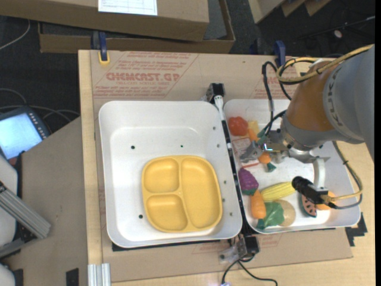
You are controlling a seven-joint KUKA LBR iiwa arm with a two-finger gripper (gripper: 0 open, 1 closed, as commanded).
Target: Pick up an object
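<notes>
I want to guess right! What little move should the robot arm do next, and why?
Probably lower the pincer a little straight down. It hovers in the right bin among toy foods, near the purple eggplant and the red tomato. I see nothing between its tips yet, so going down comes before grabbing.

place: robotics lab | evidence: KUKA arm (333,100), cardboard-covered bench (149,76), white bins (119,124), loose cables (277,70)
</notes>
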